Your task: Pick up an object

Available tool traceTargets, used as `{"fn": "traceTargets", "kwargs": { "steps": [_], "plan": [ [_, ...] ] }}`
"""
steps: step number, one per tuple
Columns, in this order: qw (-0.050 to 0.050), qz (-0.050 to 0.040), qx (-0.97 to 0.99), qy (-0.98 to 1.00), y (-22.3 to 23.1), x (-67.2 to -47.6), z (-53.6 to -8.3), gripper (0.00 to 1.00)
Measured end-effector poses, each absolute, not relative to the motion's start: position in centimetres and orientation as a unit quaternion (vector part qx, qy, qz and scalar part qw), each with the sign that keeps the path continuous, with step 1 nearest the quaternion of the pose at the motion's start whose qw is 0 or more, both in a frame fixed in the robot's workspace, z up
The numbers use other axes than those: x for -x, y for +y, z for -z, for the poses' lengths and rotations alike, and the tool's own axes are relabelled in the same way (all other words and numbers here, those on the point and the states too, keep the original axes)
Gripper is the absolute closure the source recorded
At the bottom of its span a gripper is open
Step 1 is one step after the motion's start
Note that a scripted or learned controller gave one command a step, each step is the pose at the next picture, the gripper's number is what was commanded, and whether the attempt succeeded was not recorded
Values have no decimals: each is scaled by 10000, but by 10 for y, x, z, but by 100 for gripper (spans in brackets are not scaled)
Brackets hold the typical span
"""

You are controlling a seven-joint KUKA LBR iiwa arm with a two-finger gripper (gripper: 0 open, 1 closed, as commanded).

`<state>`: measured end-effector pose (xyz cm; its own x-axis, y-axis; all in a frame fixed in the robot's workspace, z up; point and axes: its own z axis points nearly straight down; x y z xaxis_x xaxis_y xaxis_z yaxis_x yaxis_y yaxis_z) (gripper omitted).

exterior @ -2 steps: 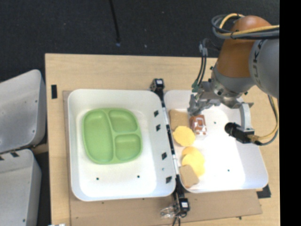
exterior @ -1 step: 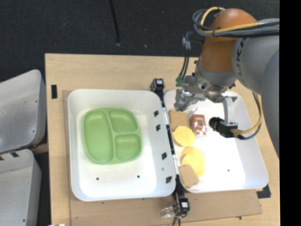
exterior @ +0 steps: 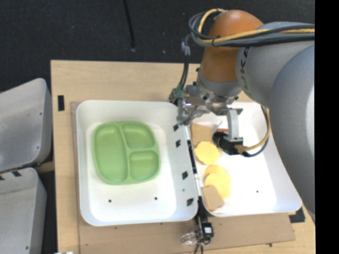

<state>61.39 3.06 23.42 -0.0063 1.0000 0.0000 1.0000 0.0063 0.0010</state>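
Green and split into three compartments, a plastic plate lies flat near the middle of the view's left bin, apart from every wall. Both white bins sit side by side on a pale wooden bench, their inner rims touching.

The grey arm comes in from the view's right, its orange band above the far edge of the right bin. Below the band, the gripper hangs low over that bin's far left corner, close to the shared rim. Whether it is spread or pressed together cannot be told (the wrist covers it from this angle), and nothing can be seen held in it.

The loose objects lie in a line along the right bin's left wall. A tan block sits just beneath the gripper; whether the two touch is unclear. Next toward the near edge comes a yellow round piece, touching the block's lower edge. Past it are a smaller yellow piece and a larger yellow piece, overlapping each other. A second tan block lies against them at the near end.
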Motion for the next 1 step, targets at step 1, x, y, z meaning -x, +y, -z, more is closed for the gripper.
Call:
{"fn": "traceTargets", "kwargs": {
  "steps": [1],
  "plan": [
    [1, -12, -7047, 7095, 83, -613, -246, 100]
  ]
}}
